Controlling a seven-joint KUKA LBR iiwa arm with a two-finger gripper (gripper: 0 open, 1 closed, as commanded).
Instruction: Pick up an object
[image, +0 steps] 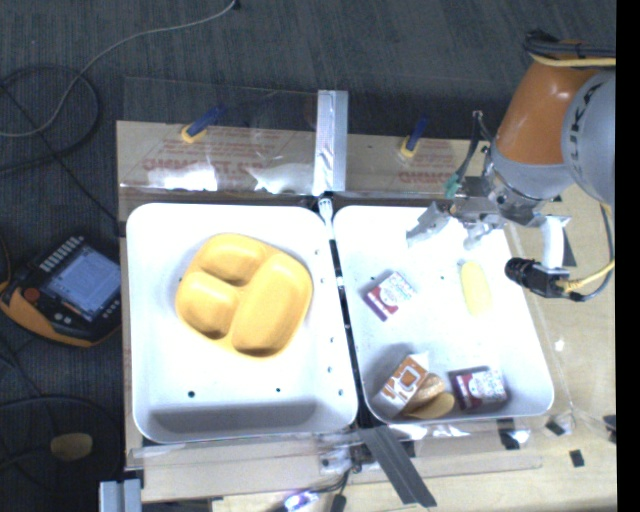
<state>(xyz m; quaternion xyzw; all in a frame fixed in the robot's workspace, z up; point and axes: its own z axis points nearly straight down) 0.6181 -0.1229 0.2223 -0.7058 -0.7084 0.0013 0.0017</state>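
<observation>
Glossy white bins (240, 425) — lumpy yellow cushion (243, 292), pale oblong (476, 286)

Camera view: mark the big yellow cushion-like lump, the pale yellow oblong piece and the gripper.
big yellow lump (243, 294), camera view, middle of its top, in the left bin.
pale yellow oblong piece (476, 286), camera view, its middle, in the right bin.
gripper (453, 229), camera view, between its fingertips, over the right bin's far edge.
</observation>
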